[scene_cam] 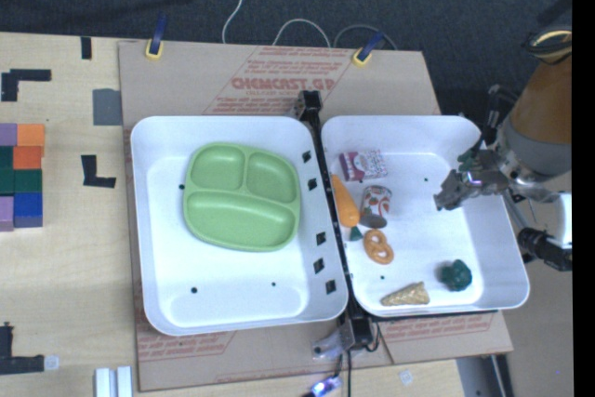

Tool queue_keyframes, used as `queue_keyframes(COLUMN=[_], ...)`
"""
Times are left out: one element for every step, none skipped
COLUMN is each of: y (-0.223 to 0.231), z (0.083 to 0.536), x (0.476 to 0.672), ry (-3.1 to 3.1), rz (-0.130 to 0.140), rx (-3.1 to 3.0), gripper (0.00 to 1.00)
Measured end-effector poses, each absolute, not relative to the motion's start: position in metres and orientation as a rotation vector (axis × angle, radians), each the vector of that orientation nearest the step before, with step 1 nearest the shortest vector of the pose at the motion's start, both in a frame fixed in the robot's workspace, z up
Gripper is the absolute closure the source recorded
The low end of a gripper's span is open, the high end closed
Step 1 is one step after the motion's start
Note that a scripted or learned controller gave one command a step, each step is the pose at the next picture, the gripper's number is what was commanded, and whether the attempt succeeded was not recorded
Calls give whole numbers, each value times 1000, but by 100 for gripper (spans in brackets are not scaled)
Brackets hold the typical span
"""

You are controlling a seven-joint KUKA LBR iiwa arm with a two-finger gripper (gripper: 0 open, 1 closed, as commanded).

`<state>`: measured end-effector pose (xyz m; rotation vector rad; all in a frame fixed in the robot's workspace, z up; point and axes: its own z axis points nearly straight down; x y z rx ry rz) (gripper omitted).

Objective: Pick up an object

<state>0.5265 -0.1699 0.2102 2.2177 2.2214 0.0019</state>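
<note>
At the far left of the worktop (65, 311) there are some coloured blocks (20, 174), well apart from the bins. The left bin (158, 293) holds a green divided plate (244, 197), which lies flat near its middle. Next comes the right bin (483, 297), and here are the small things that the task may choose from: a white packet with red print (361, 165) near the top, an orange carrot-shaped toy (346, 203) just beside the wall between the bins, a small dark and red piece (376, 205) touching or almost touching it, a pretzel-shaped toy (378, 246) below, a tan wedge (406, 295) near the front rim, and a teal lump (456, 274) to its right. The tool (457, 188) hangs over the right part of this bin, near its right wall, apart from all these things. Nothing can be seen between its fingers, and whether they are released or clenched one cannot tell, because they look too dark and small. So the task seems to be at its beginning: no object is lifted, all lie on the bin floor. What is left is probably to move over one object, perhaps the teal lump as the nearest, go down, close and lift.
</note>
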Motion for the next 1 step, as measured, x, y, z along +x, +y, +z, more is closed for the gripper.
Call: queue_keyframes(y=[-169], z=[227], x=[527], ry=[2223], rz=[1], rx=[2219], gripper=[100])
